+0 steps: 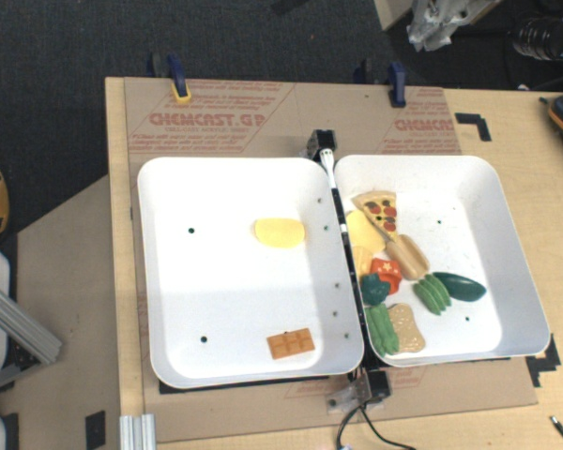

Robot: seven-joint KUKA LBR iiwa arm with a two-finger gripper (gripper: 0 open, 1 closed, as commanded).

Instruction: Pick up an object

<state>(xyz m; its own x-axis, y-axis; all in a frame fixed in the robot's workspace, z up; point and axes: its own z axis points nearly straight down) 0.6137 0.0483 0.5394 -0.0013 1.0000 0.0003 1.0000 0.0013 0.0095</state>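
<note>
My gripper (433, 28) hangs at the top right of the camera view, well above and behind the bins, with nothing seen in it. The left bin (159, 279) holds a yellow oval piece (280, 232) near its middle and a brown waffle piece (291, 344) near its front. In the right bin (507, 251) a cluster lies along the left side: a pizza slice (379, 210), a yellow piece (360, 234), a hot dog (408, 256), a red piece (387, 272), several green vegetables (433, 293) and a tan bread slice (408, 327).
Both bins sit on a brown cardboard sheet (263, 111) held by blue clamps (178, 78) at the back. A black clip (322, 142) joins the bins at their rear. Cables (366, 420) trail at the front edge.
</note>
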